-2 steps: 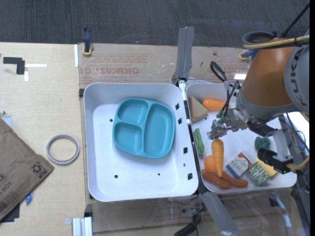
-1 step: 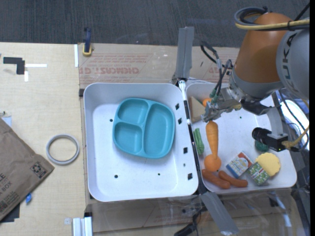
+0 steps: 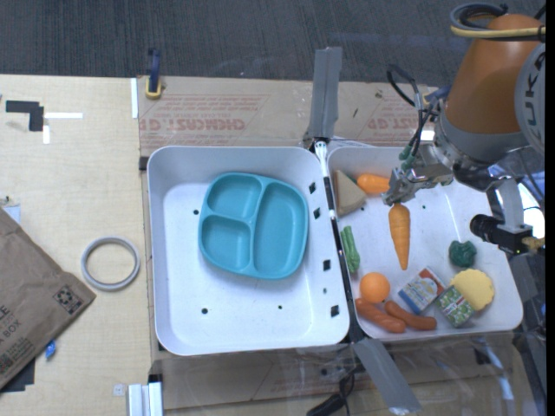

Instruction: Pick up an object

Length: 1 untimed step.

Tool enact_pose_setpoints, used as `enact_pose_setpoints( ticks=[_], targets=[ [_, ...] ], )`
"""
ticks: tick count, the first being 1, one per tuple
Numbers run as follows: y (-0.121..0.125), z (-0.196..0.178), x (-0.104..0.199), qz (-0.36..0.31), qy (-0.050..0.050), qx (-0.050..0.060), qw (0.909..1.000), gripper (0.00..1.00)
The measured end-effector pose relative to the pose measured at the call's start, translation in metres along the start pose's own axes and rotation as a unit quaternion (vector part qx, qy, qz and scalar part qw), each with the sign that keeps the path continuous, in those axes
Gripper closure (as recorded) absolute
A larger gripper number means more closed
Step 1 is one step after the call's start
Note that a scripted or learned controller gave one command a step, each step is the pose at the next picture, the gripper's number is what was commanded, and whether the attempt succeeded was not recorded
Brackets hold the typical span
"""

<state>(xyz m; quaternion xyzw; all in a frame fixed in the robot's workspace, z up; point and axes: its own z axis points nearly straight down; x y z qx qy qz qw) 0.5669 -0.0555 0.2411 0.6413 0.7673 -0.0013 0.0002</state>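
My gripper [image 3: 399, 194] reaches into the right bin [image 3: 499, 319] near its back left part. Its fingers are shut on the thick top end of a long orange carrot [image 3: 400, 237], which points down toward the bin's front. Just left of the gripper lie a small orange piece [image 3: 373, 183] and a tan wedge [image 3: 347, 194]. Other items in this bin are a green pod [image 3: 349, 250], an orange ball [image 3: 375, 286], red sausages [image 3: 395, 316], two small cartons [image 3: 421, 290], a yellow lemon [image 3: 475, 287] and a green broccoli piece [image 3: 462, 252].
The left bin [image 3: 173, 319] holds a teal divided plate [image 3: 254, 225]. A roll of tape [image 3: 110, 261] and a brown cardboard box [image 3: 30, 306] lie on the bench to the left. A black fitting [image 3: 499, 228] on the arm hangs over the right bin's right side.
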Motion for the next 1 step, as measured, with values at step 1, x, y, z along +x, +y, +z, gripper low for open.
enact_pose_setpoints(
  ticks=[1],
  targets=[
    [-0.0792, 0.1288, -0.0687, -0.185, 0.001, 0.000, 0.9827, 1.00]
  ],
)
